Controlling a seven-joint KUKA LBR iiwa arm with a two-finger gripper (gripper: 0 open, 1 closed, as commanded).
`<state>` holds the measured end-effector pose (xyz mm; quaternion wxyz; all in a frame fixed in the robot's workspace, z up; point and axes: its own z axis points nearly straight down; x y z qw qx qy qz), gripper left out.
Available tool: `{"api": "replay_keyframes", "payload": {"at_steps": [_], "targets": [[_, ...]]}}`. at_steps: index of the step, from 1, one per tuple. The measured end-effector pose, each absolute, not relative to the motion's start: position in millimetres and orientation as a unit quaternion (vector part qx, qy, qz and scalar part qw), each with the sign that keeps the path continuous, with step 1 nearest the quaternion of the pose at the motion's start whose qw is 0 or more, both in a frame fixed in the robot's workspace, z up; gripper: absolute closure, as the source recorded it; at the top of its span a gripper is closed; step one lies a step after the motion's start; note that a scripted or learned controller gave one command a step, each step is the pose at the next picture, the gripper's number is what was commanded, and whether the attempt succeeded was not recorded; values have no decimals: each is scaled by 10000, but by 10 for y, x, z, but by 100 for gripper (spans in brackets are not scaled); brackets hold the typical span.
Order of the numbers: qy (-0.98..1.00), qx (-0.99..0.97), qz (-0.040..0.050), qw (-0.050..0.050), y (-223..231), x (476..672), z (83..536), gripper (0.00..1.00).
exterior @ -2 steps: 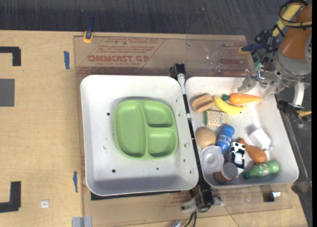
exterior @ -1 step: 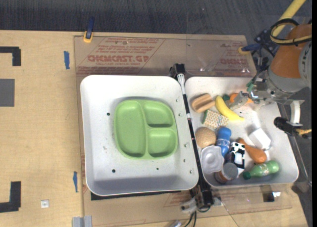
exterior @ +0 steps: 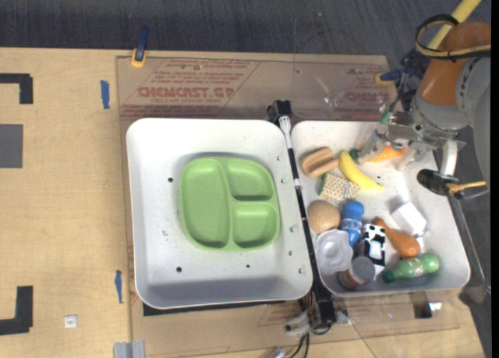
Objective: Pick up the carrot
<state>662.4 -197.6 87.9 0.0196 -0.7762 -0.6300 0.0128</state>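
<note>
carrot (exterior: 383, 154) lay in right bin's (exterior: 456, 228) far corner, beside banana (exterior: 359, 172) | tool (exterior: 398, 136) hovered at it, grip unreadable, cannot tell | judged: reach done, lift pending

I'm reading red print on the clear sheet (exterior: 257, 83) lying behind my two bins: "CHEMCAST GP" in big letters at its left end, smaller red lines above it blurring out. The same red print is repeating at the sheet's right end, too faint to spell. I'm finding nothing else legible.
</note>
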Motion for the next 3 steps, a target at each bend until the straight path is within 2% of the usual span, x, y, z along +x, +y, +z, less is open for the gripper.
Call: {"api": "replay_keyframes", "payload": {"at_steps": [1,2,3], "targets": [[-5962,-8028,-78,91,-2025,6462,897,0],[-5402,-8410,102,285,-2015,6555,885,0],[-4724,-8813,-109,100,-2002,6288,903,0]]}}
